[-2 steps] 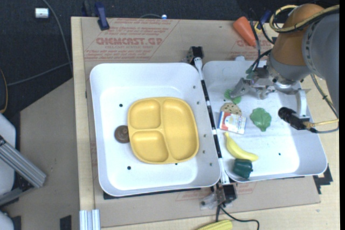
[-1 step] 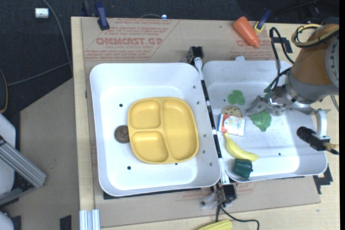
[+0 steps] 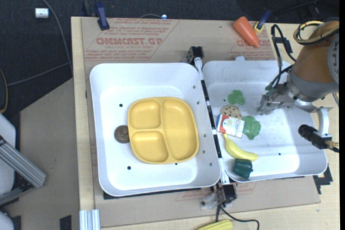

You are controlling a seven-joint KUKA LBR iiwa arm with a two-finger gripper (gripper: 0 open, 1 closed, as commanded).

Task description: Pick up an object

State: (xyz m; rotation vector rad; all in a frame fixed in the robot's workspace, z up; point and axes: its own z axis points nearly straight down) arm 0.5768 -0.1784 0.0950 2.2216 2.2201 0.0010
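While the pincer (image 3: 265, 106), grip state unclear, hovers over bare right bin (image 3: 280, 143) floor, toys crowd its left edge

Two bins sit side by side on the bench (image 3: 135, 40). In the left bin (image 3: 108, 169), a divided plate (image 3: 161, 130) lies at centre. The right bin (image 3: 302, 161) holds a banana (image 3: 239, 150), carton (image 3: 232, 126) and cookie (image 3: 230, 111) along its left edge.

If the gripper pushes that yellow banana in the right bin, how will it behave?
The curved yellow banana would probably pivot or rock rather than slide straight. It looks like smooth plastic, so likely light and slippery. It touches the dark green object, which may shift too.
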